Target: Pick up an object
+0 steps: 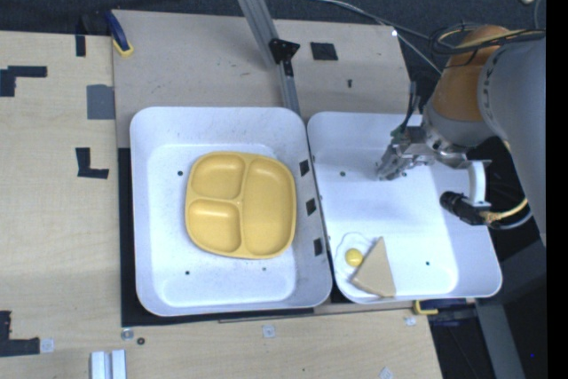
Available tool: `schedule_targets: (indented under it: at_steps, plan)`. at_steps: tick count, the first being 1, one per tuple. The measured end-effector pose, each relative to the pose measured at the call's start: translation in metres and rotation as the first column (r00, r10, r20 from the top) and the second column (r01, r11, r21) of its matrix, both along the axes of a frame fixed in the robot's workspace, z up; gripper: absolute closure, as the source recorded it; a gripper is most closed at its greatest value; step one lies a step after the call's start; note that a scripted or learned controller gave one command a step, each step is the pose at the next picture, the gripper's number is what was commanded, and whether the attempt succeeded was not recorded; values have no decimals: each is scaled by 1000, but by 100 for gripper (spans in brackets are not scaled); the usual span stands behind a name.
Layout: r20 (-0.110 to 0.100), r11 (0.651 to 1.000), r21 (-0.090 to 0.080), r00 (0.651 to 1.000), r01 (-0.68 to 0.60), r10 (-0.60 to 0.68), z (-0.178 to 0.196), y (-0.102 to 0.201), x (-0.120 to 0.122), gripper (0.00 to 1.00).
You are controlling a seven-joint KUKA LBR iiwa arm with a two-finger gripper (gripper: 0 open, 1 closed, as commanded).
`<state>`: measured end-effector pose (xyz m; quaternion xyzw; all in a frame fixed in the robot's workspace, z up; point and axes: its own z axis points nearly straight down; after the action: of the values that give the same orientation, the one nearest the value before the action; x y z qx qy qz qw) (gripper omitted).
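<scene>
The claw (391, 166), its state impossible to tell here, hangs right of centre, well above the lower-right toast (376, 271) and egg (352, 255), likely light, stiff toys best pinched edgewise.

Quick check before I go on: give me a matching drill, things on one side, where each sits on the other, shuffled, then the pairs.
Things:
1. yellow divided plate
2. fried egg toy
3. tan wedge
4. gripper

Places:
A. upper part of the right bin
B. front of the right bin, right of the egg
C. middle of the left bin
D. front left corner of the right bin

Pairs: 1-C, 2-D, 3-B, 4-A
</scene>
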<state>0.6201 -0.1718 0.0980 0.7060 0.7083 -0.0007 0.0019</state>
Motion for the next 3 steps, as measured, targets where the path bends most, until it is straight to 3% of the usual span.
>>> schedule_targets:
  at_steps: [3]
  plan:
    - [3, 1000, 2, 1000, 1, -1, 162, 9, 15, 100]
